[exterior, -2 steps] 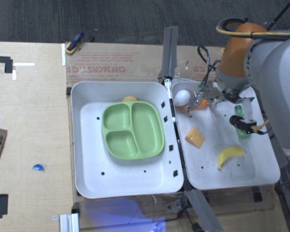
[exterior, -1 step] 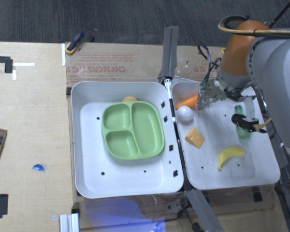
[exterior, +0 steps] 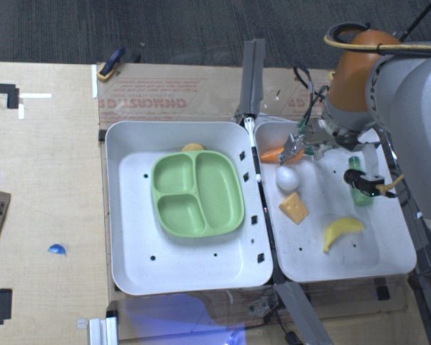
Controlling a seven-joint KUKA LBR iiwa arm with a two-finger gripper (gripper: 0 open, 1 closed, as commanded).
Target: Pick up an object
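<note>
In the right bin (exterior: 388, 261) lie an orange carrot-like piece (exterior: 271, 155), a white egg (exterior: 287, 178), an orange cheese wedge (exterior: 294, 208), a yellow banana (exterior: 341, 231) and a green bottle (exterior: 358, 183). My gripper (exterior: 295, 149) hangs low over that bin's far left corner. It is right beside the carrot's right end and just above the egg. The arm's orange band (exterior: 355, 77) and grey body cover the bin's far right part.
The left bin (exterior: 129, 250) holds a green divided plate (exterior: 198, 192), with a small yellow object (exterior: 192, 147) peeking out behind it. A grey divider post (exterior: 251, 77) rises between the bins at the back. Black cables (exterior: 377, 185) hang by the bottle.
</note>
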